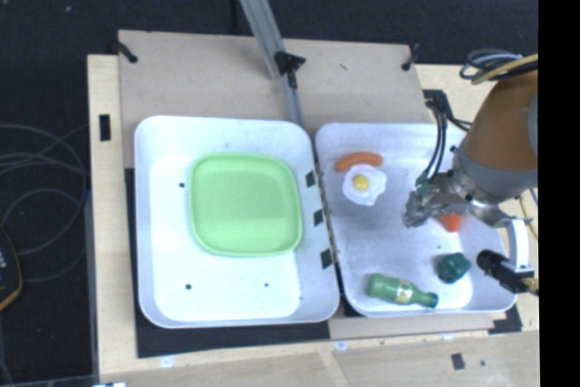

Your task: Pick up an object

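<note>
Far to the gripper's left, the left bin [159, 285] holds a pale green square plate [246, 203], lying flat near its middle. A grey pole [256, 0] slants down from the top of the view and ends at a black clamp just above the seam between the two bins, up and to the left of the gripper.

In the right bin [381, 236], the nearest things on the gripper's left are a toy sausage [359, 161], orange-red, lying near the bin's upper edge, and just below it a toy fried egg [363, 185], white with a yellow yolk. Both lie apart from the gripper, with bare bin floor between. Lower down and to the gripper's left, a small green bottle [401, 290] lies on its side along the bin's near wall, its neck pointing right.

The gripper [422, 207] hangs low over the right half of the right bin, a grey metal cluster below the arm's orange band [501, 133]. How wide it stands cannot be made out, nor whether it has hold of anything. A small orange-red piece [450, 219] shows just beside it on the right, partly hidden by the wrist; what it is cannot be told. Below and right of the gripper sits a dark teal lump [452, 266], near the bottle's neck but not touching it. Black cables run up along the arm.
</note>
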Robot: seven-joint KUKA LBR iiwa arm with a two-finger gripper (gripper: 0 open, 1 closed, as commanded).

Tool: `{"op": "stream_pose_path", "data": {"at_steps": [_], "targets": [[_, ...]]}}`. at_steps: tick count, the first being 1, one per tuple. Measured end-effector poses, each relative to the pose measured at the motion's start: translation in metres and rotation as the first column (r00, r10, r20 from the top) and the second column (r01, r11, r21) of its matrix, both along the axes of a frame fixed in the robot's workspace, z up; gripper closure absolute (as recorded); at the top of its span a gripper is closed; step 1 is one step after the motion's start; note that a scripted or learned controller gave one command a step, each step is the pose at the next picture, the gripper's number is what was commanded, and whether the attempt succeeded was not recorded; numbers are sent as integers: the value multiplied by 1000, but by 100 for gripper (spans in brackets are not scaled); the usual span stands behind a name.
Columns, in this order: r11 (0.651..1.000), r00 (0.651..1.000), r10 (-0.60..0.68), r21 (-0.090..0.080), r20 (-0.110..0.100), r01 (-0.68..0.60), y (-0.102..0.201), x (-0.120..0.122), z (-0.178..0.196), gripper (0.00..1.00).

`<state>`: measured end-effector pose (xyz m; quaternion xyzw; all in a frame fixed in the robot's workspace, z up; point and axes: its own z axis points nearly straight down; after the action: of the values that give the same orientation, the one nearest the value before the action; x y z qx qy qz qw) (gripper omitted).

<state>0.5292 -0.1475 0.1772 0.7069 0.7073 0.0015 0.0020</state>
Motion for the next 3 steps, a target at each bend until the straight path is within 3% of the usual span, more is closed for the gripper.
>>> {"op": "stream_pose_path", "data": {"at_steps": [1,3], "targets": [[1000,1000,-1,0,-2,1,-1,1,29,100],[1000,1000,4,2,-3,-4,105,52,40,100]]}}
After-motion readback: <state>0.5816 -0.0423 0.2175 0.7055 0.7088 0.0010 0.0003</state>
